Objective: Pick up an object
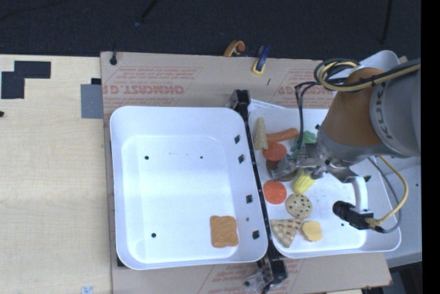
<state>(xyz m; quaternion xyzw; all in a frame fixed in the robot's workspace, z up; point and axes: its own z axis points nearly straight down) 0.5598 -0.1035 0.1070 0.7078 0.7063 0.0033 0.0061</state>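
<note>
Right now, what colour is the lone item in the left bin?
Orange-tan, like toast; the camera view shows it near the left bin's front right corner.

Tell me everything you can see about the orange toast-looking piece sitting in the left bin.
The toast piece is a small, flat, roughly square slab with rounded corners, orange-tan with a slightly darker edge, and looks like toy bread in plastic or foam. It lies flat on the floor of the left bin, near that bin's lower right corner, close to the divider beside the right bin. Nothing touches it but the bin floor. The gripper is over the right bin, well away.
</note>
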